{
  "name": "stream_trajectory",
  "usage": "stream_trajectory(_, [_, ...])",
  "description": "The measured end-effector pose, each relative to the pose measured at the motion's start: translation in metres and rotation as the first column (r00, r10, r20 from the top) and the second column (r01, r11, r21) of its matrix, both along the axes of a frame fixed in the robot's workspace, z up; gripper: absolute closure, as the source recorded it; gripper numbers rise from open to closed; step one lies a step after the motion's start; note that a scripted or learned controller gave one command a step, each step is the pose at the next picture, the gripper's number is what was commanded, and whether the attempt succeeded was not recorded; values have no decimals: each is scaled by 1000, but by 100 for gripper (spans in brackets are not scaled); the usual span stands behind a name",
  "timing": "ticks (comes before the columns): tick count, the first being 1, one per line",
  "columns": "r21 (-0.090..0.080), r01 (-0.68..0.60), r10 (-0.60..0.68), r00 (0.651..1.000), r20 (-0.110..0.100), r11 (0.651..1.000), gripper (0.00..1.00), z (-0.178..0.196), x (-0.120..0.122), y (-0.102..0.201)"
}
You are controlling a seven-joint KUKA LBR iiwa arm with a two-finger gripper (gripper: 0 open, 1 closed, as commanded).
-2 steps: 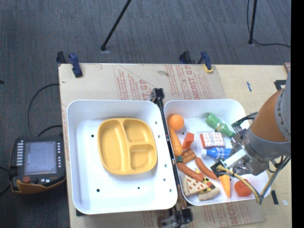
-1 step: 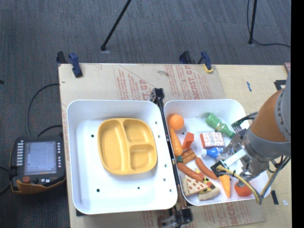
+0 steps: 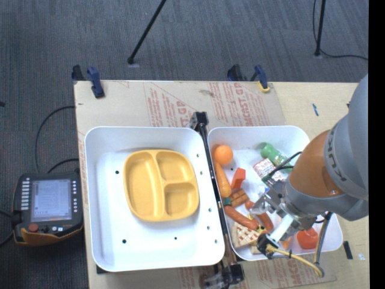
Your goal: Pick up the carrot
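Reaching in from the right, the grey arm with the orange band (image 3: 319, 170) bends down over the right-hand shallow white bin (image 3: 283, 134), wrist tilted toward the bin's near-left corner. The pincer (image 3: 271, 224) hangs low over the pile of toy food there, and honestly I can't tell whether it's open or closed, it's too tangled up with cables and clutter.

The long orange carrot (image 3: 222, 181) lies along the left wall of that bin, just below a round orange ball-shaped fruit (image 3: 223, 155) and well apart from the pincer. Next to it sits a small red block (image 3: 239, 177), then some reddish sausage-looking pieces (image 3: 240, 217), a waffle-patterned tan piece (image 3: 243, 238) near the front, a green item (image 3: 272, 152) toward the back and a red round thing (image 3: 307, 238) partly behind the wrist.

The left white bin (image 3: 102, 191) carries a yellow plastic divided plate (image 3: 161, 183) with three compartments.

Both bins sit on a tan cardboard-covered counter (image 3: 162, 98) with red print, held by blue clamps (image 3: 95, 80) at the back edge. Dark grey carpet (image 3: 60, 29) around it, tripod legs (image 3: 150, 23) behind, and a handheld control pendant with a screen (image 3: 48, 206) on the floor at left.
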State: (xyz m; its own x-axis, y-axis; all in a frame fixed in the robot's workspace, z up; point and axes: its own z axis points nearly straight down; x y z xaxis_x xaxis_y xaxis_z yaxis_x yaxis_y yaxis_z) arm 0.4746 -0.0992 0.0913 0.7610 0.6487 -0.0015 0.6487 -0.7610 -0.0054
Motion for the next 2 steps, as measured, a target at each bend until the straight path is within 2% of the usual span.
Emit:
stream_trajectory(1, [0, 105, -105, 994, 1, 994, 0, 96, 63, 113])
stream_trajectory(2, [-2, 126, -126, 992, 2, 992, 0, 96, 152, 93])
